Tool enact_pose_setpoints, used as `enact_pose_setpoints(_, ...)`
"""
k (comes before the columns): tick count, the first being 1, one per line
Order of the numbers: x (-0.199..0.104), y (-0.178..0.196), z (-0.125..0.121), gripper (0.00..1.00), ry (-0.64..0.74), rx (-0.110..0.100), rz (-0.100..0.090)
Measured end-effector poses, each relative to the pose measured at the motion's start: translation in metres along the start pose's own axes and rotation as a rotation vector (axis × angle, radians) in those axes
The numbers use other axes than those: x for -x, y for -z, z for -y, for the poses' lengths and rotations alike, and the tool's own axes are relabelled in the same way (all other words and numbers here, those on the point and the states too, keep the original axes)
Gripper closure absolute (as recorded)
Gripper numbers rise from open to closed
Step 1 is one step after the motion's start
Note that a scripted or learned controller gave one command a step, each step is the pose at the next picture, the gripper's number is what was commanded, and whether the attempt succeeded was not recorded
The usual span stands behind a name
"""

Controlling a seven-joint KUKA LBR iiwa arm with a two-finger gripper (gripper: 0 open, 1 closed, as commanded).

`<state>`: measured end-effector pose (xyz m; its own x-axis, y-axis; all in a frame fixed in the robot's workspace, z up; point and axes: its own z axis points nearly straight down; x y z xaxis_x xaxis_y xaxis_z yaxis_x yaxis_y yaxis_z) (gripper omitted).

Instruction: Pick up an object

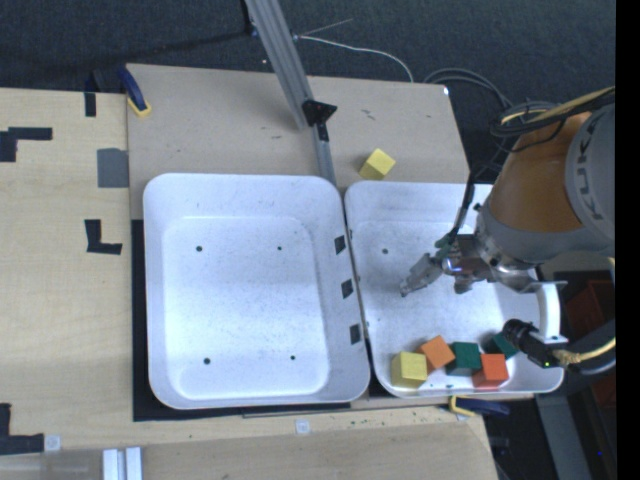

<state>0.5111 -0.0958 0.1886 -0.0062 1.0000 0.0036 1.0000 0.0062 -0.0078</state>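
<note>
My gripper point(412, 282) hangs over the middle of the right bin point(400, 218), pointing left, with nothing seen between its fingers. Several small blocks lie along that bin's near edge: a yellow block point(408, 368), an orange block point(437, 352), a green block point(465, 356) and a red-orange block point(492, 369). They sit below and to the right of the gripper, apart from it. Another yellow block point(378, 164) rests on the bench just beyond the right bin's far rim.
The left bin point(240, 288) stands beside the right one, sharing a middle edge with black clips. A grey metal bar point(290, 58) slants down from the top to the bins' far junction. The arm's orange and grey body point(545, 198) covers the right bin's right side.
</note>
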Motion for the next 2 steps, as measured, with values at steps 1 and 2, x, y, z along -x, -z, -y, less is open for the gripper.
enact_pose_setpoints(1, -0.07, 0.004, -0.067, 0.0, 0.004, 0.01, 0.002)
enact_pose_setpoints(2, -0.174, 0.003, -0.078, 0.0, 0.004, 0.006, 0.001)
